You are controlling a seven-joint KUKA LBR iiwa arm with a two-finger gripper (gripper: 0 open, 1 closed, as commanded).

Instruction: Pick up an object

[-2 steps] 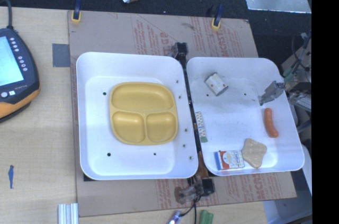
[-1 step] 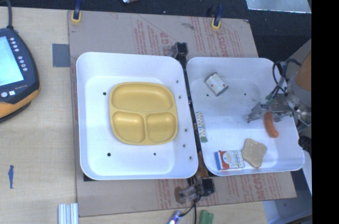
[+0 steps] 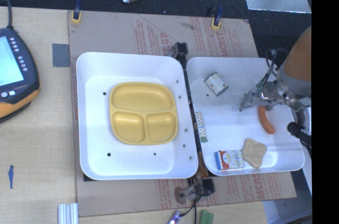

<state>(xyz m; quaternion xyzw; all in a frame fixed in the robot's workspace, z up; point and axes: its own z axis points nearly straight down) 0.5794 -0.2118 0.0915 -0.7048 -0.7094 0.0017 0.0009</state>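
1. The gripper (image 3: pixel 253 100) hangs over the right bin (image 3: pixel 233 159), fingers spread and grasping nothing.
2. The hot dog (image 3: pixel 266 119) lies just beside it, nearest.
3. I'd centre over the sausage, straddle its narrow width, then close.

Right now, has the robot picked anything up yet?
Not yet. The hand is low in the right bin, beside the orange sausage, with nothing visibly in it. The sausage, grey block, tan piece and small carton all lie in the bin. Grabbing and lifting remain.
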